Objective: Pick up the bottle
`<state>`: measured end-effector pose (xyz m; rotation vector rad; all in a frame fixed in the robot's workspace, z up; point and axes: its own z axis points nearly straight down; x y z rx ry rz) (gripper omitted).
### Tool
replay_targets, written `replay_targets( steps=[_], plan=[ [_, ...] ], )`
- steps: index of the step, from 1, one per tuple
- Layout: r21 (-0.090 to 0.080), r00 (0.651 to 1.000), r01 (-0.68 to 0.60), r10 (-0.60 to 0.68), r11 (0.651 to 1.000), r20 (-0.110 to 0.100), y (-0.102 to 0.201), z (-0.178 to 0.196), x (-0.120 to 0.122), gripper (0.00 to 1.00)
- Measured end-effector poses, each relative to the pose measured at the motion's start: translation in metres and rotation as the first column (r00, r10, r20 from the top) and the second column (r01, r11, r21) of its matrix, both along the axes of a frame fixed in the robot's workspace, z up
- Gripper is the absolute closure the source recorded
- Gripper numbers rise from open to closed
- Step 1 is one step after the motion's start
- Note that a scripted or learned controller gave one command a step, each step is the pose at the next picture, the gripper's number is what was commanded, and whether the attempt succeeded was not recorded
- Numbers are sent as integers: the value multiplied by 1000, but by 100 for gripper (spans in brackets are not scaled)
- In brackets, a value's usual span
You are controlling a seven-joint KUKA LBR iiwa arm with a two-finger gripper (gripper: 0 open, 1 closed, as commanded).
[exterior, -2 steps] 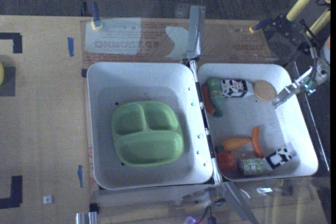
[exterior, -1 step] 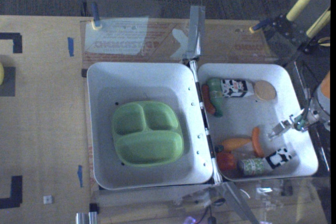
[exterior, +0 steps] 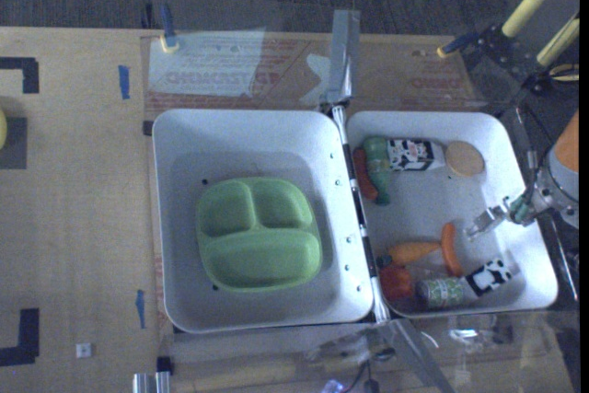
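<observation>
A small bottle (exterior: 440, 292) with a green label lies on its side near the front edge of the right bin (exterior: 515, 143). It rests between a red item (exterior: 396, 281) and a black-and-white cow-patterned piece (exterior: 490, 275). My gripper (exterior: 488, 220) reaches in from the right and hangs over the right half of that bin. It is above and to the right of the bottle, apart from it. Nothing shows in its grasp.
The right bin also holds a cow-print carton (exterior: 410, 154), a green item (exterior: 372, 149), a tan disc (exterior: 465, 159), a red piece (exterior: 365, 179), an orange carrot (exterior: 414, 250) and an orange piece (exterior: 450, 248). A green divided plate (exterior: 259, 233) lies in the left bin (exterior: 184, 161).
</observation>
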<state>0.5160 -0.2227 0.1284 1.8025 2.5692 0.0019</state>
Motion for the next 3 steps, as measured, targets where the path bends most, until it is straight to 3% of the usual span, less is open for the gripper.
replay_targets(
  steps=[1,2,3],
  plan=[
    [-2,1000,1,0,1000,5,0,11,1,100],
    [1,919,394,-394,919,3,59,-41,-35,100],
    [0,802,598,-598,802,-2,43,-36,-12,100]
  ],
)
